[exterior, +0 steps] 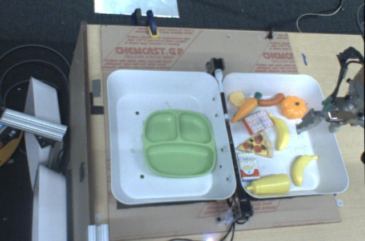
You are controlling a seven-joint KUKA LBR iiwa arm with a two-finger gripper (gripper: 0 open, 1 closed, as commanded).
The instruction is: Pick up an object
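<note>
Plastic toy food is what you have to choose from, all of it lying loose in the right bin (333, 177). Nearest your gripper (304, 123) is the orange pumpkin (293, 107), just up and to its left, with a yellow banana (280, 131) just beside the tip on the bin floor. You can see the gripper reaching in from the right edge over the bin's right half, but whether it is wide or narrow you cannot tell from this slanted view, and nothing visibly sits in it.

Further out in that bin lie a carrot (245, 109), a red sausage (270, 99), a pizza slice (256, 144), a small printed box (258, 121), a second banana (301, 168) and a yellow bottle-like piece (268, 184) along the near wall. They are scattered apart, which likely leaves you room to come down on one.

Your left bin (122, 97) holds a green divided plate (179, 143), lying flat in its middle, well apart from the arm.
</note>
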